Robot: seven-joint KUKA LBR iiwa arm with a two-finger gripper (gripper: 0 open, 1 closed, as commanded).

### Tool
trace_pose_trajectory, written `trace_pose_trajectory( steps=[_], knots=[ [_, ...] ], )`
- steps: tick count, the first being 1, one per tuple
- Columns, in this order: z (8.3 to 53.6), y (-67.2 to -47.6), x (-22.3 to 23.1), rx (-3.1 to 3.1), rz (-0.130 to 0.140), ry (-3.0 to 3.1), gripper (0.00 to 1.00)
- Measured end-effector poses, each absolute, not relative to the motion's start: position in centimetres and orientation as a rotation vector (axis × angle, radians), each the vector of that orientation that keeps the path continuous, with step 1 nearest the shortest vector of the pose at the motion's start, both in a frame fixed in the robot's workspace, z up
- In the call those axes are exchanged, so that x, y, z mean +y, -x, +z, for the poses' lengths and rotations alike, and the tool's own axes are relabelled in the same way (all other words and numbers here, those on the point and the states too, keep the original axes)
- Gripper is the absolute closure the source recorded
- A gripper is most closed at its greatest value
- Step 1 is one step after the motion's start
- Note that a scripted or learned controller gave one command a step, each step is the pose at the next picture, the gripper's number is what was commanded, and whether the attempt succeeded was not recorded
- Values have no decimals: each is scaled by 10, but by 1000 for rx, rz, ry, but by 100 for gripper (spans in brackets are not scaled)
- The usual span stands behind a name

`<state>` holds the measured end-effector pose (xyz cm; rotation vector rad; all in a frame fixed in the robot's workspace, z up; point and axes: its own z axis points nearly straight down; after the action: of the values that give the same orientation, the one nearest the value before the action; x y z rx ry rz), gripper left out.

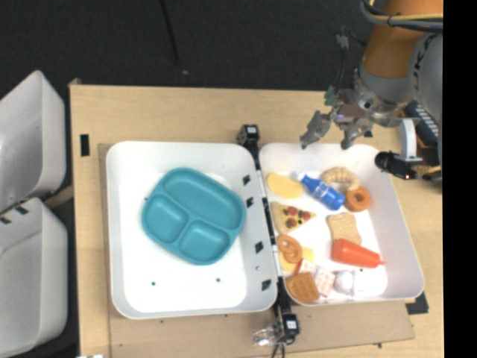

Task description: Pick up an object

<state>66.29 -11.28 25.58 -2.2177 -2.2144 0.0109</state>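
From above, the gripper hangs over the far edge of the right bin, its jaws spread apart with nothing between them. The grey arm with its orange band reaches in from the right. Below the jaws, the right bin holds toy food: a blue bottle lying tilted, touching a croissant (just beside a small donut), a yellow piece, a pizza slice, a slice of toast, a carrot, a pretzel and a waffle. The left bin carries a teal divided plate. Both bins sit on the wooden desk.
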Motion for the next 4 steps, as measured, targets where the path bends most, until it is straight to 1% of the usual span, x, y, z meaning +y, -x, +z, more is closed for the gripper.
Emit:
trace_pose_trajectory(
  steps=[1, 2, 3, 4],
  knots=[
    [263, -665, -113, -2221, -1, 2223, 0],
    [206, -662, -112, -2219, 7, 2220, 0],
    [148, -653, -108, -2217, 7, 2222, 0],
    [97, -652, -109, -2215, 6, 2227, 0]
  ],
)
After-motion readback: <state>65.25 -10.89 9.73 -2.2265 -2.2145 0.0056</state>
